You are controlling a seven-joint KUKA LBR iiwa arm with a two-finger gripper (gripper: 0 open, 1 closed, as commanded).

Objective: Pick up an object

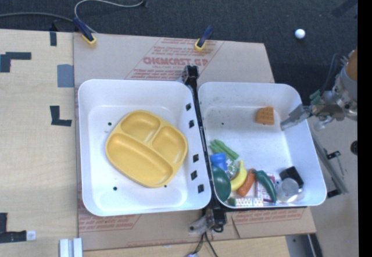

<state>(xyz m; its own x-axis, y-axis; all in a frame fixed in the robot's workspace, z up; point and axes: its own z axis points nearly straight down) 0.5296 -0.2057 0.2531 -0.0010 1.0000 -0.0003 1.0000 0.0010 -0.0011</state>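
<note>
White bins: two, left bin (pixel 93 134), right bin (pixel 256 96).
Yellow divided plate (pixel 146 147): one, left bin.
Orange piece (pixel 265 115): one, right bin's far side.
Gripper (pixel 290 118): right rim; jaws' state unclear.

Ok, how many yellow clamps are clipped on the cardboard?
2: one clamp at the cardboard sheet's far left corner, the other clamp on its far edge, above the divide between the bins.

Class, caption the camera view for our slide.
Gripper at right bin's rim; yellow divided plastic plate in left bin.
</note>
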